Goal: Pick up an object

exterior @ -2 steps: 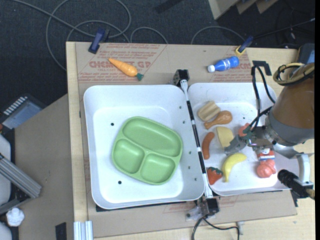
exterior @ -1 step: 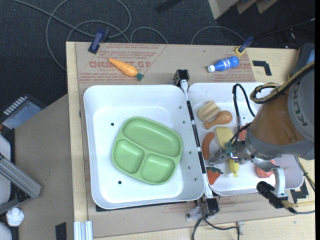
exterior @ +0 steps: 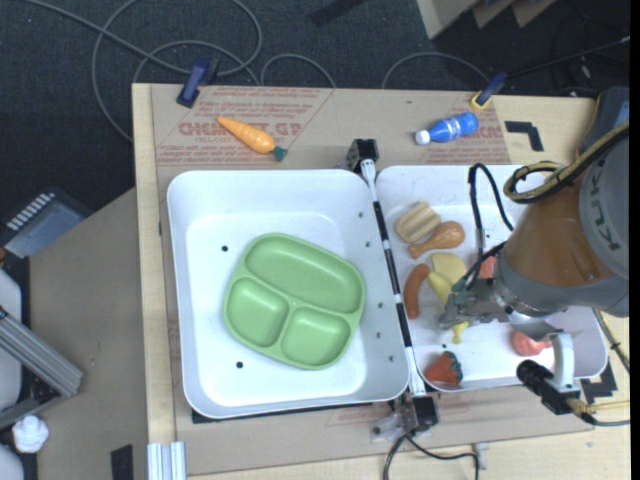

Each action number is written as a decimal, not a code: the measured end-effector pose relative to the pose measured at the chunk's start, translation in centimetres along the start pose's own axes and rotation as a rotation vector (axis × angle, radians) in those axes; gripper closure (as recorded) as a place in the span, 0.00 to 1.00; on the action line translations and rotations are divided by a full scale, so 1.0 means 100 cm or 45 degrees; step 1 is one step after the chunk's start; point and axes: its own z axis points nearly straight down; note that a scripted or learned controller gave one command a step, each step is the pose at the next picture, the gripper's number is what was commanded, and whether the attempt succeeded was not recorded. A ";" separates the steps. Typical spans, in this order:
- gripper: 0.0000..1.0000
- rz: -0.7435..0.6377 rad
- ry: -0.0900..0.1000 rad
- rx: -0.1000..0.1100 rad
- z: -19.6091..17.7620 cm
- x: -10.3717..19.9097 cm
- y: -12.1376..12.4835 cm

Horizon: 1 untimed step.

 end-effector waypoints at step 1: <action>1.00 -0.002 0.002 0.000 -0.091 0.075 0.029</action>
